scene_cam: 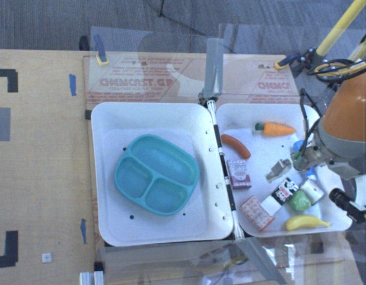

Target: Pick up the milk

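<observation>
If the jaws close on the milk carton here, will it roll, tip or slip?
The milk carton looks boxy with flat faces, so it probably won't roll. It lies on its side, so tipping seems unlikely. The green ball beside it and the banana may get nudged.

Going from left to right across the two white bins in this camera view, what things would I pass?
Teal divided plate → sausage → pink carton → carrot → milk carton → banana.
</observation>
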You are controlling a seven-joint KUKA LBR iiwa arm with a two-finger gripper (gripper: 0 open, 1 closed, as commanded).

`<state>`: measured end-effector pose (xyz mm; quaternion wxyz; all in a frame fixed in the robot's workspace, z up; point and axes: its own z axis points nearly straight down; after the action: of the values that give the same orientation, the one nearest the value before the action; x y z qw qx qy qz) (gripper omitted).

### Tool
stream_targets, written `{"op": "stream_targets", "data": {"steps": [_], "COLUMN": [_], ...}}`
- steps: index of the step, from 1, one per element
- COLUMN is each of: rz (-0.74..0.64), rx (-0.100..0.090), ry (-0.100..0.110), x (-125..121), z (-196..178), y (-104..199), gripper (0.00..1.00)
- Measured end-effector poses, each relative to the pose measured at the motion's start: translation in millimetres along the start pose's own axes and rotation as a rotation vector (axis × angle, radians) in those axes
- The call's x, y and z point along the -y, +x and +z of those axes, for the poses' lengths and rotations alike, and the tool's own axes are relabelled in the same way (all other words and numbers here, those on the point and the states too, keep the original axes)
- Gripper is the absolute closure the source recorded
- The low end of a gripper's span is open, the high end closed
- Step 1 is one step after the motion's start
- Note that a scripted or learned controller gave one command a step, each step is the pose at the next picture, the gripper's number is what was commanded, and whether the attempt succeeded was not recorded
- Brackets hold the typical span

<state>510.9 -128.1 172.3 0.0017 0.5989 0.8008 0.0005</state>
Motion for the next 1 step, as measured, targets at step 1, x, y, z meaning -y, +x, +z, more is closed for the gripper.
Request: {"op": "stream_targets", "data": {"steps": [1], "rz": [-0.006], "rx": [0.000], "ry": [-0.002], "x": [36.5], "z": [77.6], "y": [-28.3], "gripper": [0.00]}}
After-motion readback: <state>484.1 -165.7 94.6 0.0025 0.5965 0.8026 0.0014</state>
